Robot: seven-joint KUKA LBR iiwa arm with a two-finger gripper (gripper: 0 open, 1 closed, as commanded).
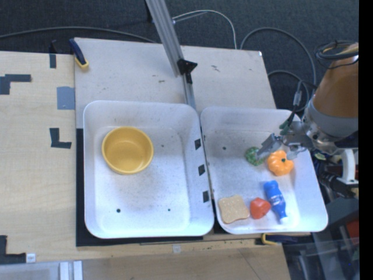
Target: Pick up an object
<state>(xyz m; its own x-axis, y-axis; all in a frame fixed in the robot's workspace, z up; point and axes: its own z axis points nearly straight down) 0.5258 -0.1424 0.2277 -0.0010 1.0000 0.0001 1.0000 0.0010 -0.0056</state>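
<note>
My tool point(274, 149) is down in the right bin point(233, 127), fingers spread and gripping nothing, right between the green thing point(253, 156) and the orange fruit point(280, 164). Yellow bowl point(127, 150) sits in the left bin point(140, 214).

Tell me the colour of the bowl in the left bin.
Yellow. The bowl shows plainly in the camera view, sitting in the left bin.

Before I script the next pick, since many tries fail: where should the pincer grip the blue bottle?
Probably across the middle of the blue bottle, from above, with fingers on its long sides. It lies flat, its length running along the bin; the red piece crowds its left side, so stay nearer the upper half.
</note>
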